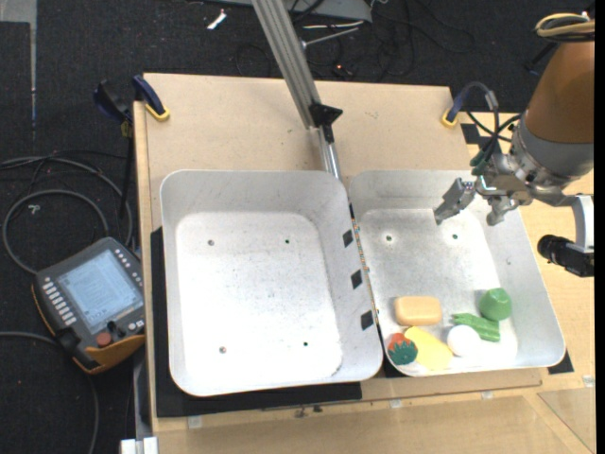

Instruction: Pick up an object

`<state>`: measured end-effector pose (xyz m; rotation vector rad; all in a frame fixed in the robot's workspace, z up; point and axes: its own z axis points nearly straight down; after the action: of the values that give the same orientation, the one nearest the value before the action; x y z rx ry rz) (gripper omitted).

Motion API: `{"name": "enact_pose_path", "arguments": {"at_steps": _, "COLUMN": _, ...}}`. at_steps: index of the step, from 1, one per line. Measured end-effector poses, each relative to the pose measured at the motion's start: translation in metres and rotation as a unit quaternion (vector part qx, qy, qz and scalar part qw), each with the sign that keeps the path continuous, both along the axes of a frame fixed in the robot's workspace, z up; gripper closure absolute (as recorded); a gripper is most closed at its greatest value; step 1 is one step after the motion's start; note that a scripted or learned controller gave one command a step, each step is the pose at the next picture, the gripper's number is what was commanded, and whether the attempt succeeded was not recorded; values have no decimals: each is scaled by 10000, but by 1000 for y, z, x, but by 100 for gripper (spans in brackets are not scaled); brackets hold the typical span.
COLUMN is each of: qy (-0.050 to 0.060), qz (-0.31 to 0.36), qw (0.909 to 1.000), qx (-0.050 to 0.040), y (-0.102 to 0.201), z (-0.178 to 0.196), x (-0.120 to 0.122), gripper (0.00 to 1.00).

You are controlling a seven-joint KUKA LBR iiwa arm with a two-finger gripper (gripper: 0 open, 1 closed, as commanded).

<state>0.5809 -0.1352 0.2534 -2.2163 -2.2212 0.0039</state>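
Toys (pixel 444 334) sat bunched in the bin's (pixel 425 253) near corner, so the spread, empty claw (pixel 477 204) could've easily pinched between them and missed.

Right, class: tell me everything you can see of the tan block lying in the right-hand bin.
The tan block is a rounded, loaf-like rectangle, pale orange-tan, matte, looking like soft plastic or foam. It lies flat on the floor of the right bin, in its near part, long side running across the view. Nothing grips it; the hand hangs well away over the bin's far part. A yellow piece lies just in front of it, close or touching; I cannot tell which.
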Motion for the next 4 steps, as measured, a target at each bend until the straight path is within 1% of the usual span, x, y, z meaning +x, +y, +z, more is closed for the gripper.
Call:
{"name": "enact_pose_path", "arguments": {"at_steps": 1, "qy": -22, "qz": -6, "qw": 10000, "qx": -6, "y": 0, "z": 2, "x": 1, "gripper": 0}}
{"name": "enact_pose_path", "arguments": {"at_steps": 2, "qy": 10, "qz": -19, "qw": 10000, "qx": -2, "y": -8, "z": -58, "x": -2, "gripper": 0}}
{"name": "enact_pose_path", "arguments": {"at_steps": 3, "qy": 3, "qz": -15, "qw": 10000, "qx": -2, "y": -5, "z": -102, "x": -3, "gripper": 0}}
{"name": "enact_pose_path", "arguments": {"at_steps": 4, "qy": 3, "qz": -15, "qw": 10000, "qx": 0, "y": -5, "z": -156, "x": -5, "gripper": 0}}
